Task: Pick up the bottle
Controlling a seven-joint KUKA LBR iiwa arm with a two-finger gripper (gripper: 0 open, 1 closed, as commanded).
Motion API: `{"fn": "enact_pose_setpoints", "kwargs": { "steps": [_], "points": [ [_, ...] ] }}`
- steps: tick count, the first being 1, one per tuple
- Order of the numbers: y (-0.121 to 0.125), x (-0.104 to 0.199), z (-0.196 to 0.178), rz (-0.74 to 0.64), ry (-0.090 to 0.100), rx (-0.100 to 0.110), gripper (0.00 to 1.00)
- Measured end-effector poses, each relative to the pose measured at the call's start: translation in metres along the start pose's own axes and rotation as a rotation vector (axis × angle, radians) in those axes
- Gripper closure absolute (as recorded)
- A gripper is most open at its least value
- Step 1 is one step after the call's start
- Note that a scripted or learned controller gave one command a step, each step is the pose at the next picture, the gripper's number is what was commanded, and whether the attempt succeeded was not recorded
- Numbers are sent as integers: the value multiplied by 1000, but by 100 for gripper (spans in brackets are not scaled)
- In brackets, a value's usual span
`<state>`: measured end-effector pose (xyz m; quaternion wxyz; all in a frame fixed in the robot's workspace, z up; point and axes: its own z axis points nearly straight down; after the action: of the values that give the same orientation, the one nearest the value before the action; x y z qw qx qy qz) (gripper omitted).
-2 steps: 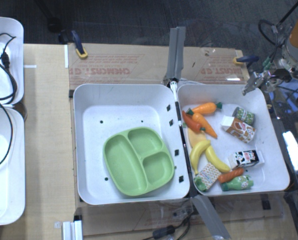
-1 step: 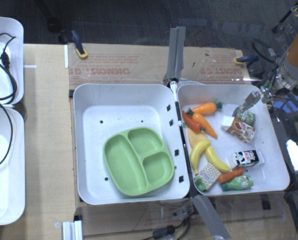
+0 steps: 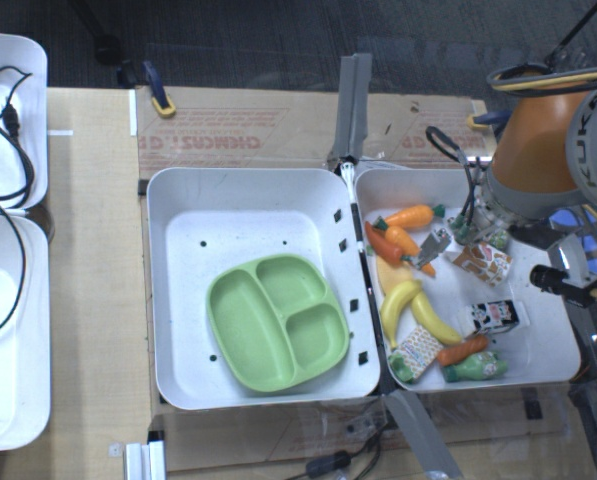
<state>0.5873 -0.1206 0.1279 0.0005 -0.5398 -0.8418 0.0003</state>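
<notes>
The fixed overhead camera looks down on a pale wooden bench (image 3: 88, 268) bearing two shallow white bins side by side. The left bin (image 3: 178, 218) holds a light green plastic plate with three compartments (image 3: 278, 320). The right bin (image 3: 553, 353) holds a clutter of small items: two orange toy carrots (image 3: 400, 230) near the back, two yellow bananas (image 3: 413, 310) in the middle, and small printed cartons (image 3: 490, 290).

The small green plastic bottle (image 3: 476, 368) lies on its side near the front edge of the right bin, just beside another orange carrot (image 3: 463, 349).

The grey arm with its orange band (image 3: 533, 148) reaches in from the right. Its metal gripper (image 3: 440, 242) is low over the back carrots, well apart from the bottle. It cannot be told whether the gripper is open or closed, or whether it grips anything.
</notes>
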Motion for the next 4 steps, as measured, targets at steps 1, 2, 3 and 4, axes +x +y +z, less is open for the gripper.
{"fn": "enact_pose_setpoints", "kwargs": {
  "steps": [1,2,3,4],
  "points": [
    [37,-92,-42,152,-4,-3,0],
    [-17,-1,-25,285,0,1,0],
    [24,-70,-237,312,-3,0,0],
    [25,-109,-116,258,-2,1,0]
  ]
}}
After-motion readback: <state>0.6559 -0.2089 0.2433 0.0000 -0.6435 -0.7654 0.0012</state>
